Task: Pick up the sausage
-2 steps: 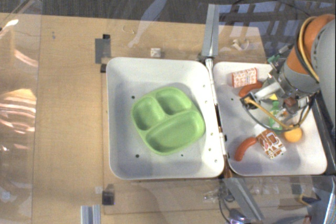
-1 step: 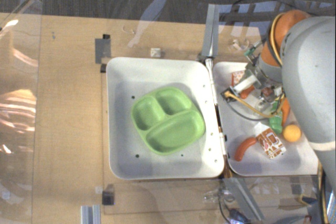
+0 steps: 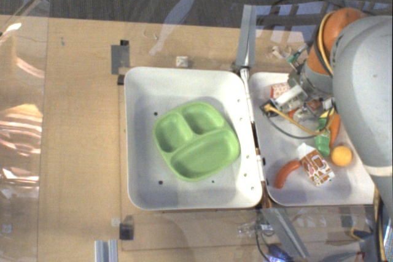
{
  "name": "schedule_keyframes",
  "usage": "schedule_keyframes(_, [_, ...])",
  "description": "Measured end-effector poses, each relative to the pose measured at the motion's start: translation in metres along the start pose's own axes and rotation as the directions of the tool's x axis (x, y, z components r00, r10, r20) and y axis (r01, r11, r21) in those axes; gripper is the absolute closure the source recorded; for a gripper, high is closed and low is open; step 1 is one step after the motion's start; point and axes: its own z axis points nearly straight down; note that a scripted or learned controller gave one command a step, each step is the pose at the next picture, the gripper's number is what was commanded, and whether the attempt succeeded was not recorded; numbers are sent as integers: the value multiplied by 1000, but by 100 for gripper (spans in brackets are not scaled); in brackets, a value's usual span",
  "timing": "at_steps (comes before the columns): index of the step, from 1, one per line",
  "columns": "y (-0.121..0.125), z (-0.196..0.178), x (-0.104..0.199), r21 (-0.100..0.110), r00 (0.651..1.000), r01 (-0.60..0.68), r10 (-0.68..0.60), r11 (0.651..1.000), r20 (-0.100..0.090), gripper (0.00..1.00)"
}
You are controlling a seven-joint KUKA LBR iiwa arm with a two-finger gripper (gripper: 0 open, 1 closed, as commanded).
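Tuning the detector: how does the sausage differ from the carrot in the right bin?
The sausage is red-brown and curved, lying near the bin's front-left; the carrot is orange and straighter, lying further back by the arm. The sausage lies in full view; the carrot's upper end is hidden. Both are slim and elongated.

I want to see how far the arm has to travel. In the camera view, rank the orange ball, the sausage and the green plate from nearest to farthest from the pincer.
From the pincer, at the top of the right bin:
1. Orange ball, below it, near the right edge.
2. Sausage, lower down by the bin's left wall.
3. Green plate, in the left bin.
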Motion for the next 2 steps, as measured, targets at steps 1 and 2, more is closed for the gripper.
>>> schedule_keyframes(1, [-26,-127,36,2,994,-107,107,994,2,100])
schedule_keyframes(2, [-92,-85,73,6,990,139,-139,990,4,100])
